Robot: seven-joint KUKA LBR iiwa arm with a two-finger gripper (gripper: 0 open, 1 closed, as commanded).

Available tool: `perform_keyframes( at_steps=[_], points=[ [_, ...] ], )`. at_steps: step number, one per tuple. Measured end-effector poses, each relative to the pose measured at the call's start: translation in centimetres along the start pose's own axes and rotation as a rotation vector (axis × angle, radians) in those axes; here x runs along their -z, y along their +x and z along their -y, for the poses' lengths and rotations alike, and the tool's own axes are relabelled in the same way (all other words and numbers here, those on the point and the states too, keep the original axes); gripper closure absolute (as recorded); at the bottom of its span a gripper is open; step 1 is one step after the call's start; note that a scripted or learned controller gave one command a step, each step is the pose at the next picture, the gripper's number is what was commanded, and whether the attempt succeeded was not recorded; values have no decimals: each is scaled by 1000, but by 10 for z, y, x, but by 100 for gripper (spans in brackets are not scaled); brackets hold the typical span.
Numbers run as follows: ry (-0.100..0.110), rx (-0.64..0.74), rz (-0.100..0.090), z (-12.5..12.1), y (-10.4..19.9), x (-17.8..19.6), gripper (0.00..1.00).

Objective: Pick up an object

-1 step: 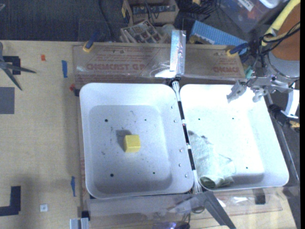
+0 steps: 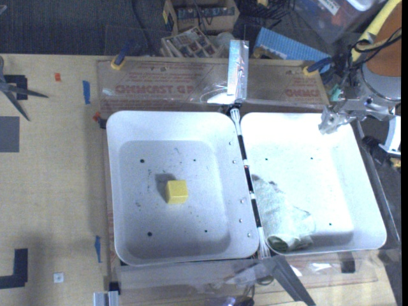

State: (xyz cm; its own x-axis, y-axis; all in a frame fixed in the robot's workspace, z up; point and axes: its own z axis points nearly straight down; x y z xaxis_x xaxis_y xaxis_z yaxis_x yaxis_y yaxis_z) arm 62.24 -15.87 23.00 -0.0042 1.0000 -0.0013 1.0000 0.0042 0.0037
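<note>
Nearest, a rolled pale cloth (image 2: 284, 217) lies in the right bin (image 2: 357, 171), against its left wall and near front corner. Yellow block (image 2: 177, 191) sits flat in the middle of the left bin (image 2: 127, 132), alone, well apart from the cloth. Farther back, tool (image 2: 333, 121) hangs over the right bin's far right corner, nothing visibly in it; whether it's clenched or released, cannot tell. Desk (image 2: 44, 183) beyond bins on left.

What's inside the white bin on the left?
A small yellow block lies alone near the middle of the left bin. Whatever is under the block is hidden.
</note>
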Motion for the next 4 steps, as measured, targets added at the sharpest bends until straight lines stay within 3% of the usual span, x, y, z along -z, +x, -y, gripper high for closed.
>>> perform_keyframes(
  at_steps=[1, 2, 3, 4],
  points=[
    [-1, -11, 1, 7, -21, 9, 100],
    [-1, 290, 0, 9, -4, -134, 100],
    [3, 246, -2, 42, 16, -127, 100],
    [2, -439, 1, 56, -41, -98, 100]
  ],
)
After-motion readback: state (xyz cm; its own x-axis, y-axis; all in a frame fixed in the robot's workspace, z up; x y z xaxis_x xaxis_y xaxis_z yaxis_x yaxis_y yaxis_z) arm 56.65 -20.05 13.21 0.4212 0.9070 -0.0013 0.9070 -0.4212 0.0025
